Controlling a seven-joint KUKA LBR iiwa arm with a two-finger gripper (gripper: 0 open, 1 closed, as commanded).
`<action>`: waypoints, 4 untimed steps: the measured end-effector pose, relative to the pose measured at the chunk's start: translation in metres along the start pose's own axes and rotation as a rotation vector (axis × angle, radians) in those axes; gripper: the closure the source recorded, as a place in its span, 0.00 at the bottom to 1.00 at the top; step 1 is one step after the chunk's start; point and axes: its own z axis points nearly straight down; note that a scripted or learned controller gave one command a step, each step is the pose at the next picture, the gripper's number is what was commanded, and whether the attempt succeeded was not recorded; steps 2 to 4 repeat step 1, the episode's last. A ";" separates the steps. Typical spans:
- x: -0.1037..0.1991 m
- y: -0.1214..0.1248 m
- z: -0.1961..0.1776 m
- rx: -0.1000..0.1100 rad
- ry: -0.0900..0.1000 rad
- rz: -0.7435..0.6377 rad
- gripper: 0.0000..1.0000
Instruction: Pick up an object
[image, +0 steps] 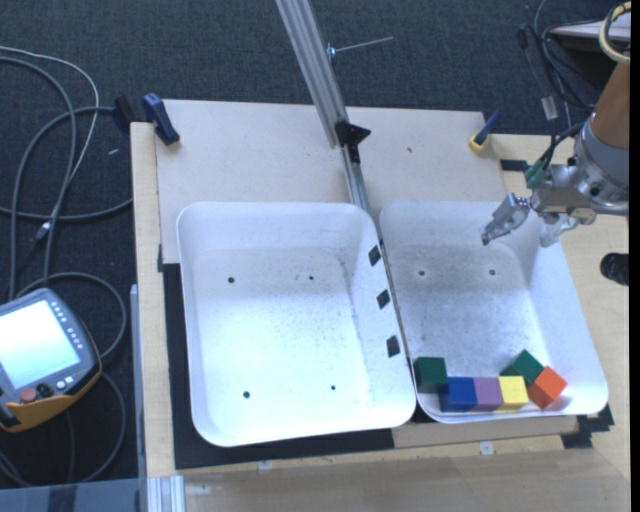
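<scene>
Several small blocks lie in a row along the near edge of the right bin (560, 290): a dark green block (431, 372), a blue block (461, 393), a purple block (487, 392), a yellow block (513, 390), a green block (526, 363) and an orange block (548, 386). My gripper (523, 230) hangs over the far right part of this bin, well away from the blocks. It is open, its fingers spread, and nothing is between them.
The left bin (200, 240) sits beside the right one. A slanted metal pole (318, 70) crosses the far board. A blue clamp (160, 117) and a yellow clamp (484, 132) hold the board's corners. A teach pendant (40, 350) and cables lie at the left.
</scene>
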 end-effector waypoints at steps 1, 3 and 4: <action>-0.037 0.022 0.126 0.009 0.001 0.002 0.00; -0.037 0.022 0.126 0.009 0.001 0.002 0.00; -0.037 0.022 0.126 0.009 0.001 0.002 0.00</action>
